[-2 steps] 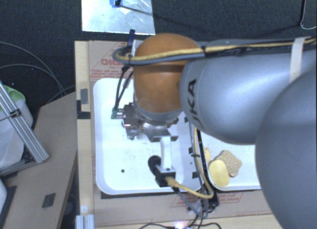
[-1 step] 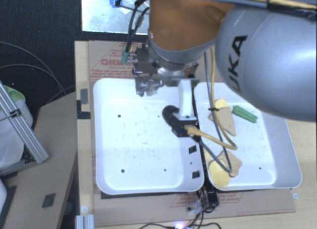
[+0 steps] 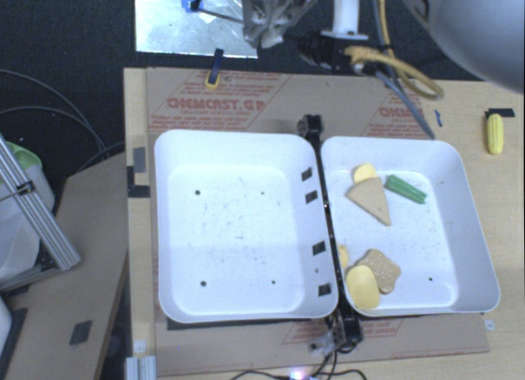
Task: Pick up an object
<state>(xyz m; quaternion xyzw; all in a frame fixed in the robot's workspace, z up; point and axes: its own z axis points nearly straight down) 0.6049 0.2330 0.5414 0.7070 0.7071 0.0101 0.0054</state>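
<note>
So the table (image 3: 246, 95) is a brown board with red CHEMCAST lettering printed across it, and it carries two shallow white bins side by side. The left bin (image 3: 164, 231) has just a few dark specks and dots on its floor. The right bin (image 3: 467, 231) is where all the stuff is. A strip of black clips (image 3: 316, 198) runs down the seam where the two bins meet.

The arm (image 3: 459, 9) comes in at the top right, big grey blurry housing, with a yellow cable (image 3: 394, 70) looping below it. The end effector (image 3: 267, 25) hangs up at the top middle, over a shiny silver sheet (image 3: 176, 9) beyond the far edge of the table, well apart from both bins. Honestly I can't tell how its grasping parts are set, it's too blurry, and nothing shows in its grasp.

Objects in the right bin: a tan wedge (image 3: 372, 202) near the far middle, a small yellow piece (image 3: 364, 174) touching its top, and a green stick (image 3: 405, 189) just beside it on the right. Near the front left corner there's a tan cracker (image 3: 382, 269) overlapping a yellow disc (image 3: 362, 286).

Small bits: a yellow corn-like thing (image 3: 495, 133) on the table's right edge, and a blue and yellow clamp (image 3: 215, 69) at the far edge.
</note>
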